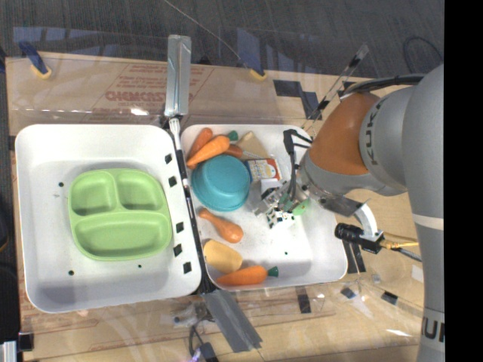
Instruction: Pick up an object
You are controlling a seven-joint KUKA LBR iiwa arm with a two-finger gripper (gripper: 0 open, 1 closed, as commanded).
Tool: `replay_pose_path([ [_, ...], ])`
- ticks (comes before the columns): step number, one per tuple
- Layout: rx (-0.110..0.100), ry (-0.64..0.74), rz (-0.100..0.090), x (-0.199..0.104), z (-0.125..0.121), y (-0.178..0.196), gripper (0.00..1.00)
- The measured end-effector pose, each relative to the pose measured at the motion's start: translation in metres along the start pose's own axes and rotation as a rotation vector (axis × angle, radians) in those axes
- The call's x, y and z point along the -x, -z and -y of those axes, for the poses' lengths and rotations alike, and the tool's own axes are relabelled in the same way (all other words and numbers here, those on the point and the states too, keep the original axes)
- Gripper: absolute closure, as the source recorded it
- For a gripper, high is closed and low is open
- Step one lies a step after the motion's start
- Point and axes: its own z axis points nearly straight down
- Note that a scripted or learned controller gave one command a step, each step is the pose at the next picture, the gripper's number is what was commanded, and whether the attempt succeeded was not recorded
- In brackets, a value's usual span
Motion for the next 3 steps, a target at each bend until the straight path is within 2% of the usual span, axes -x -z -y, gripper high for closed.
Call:
replay_pose_path([
  [1,-0.005,-0.116,0.005,0.017,-0.008,0.03,1.0],
  [2,-0.01,-0.365,0.025,0.036,-0.011,-0.011,1.0],
  [3,-0.011,-0.359,0.026,0.035,-0.012,-0.001,1.0],
])
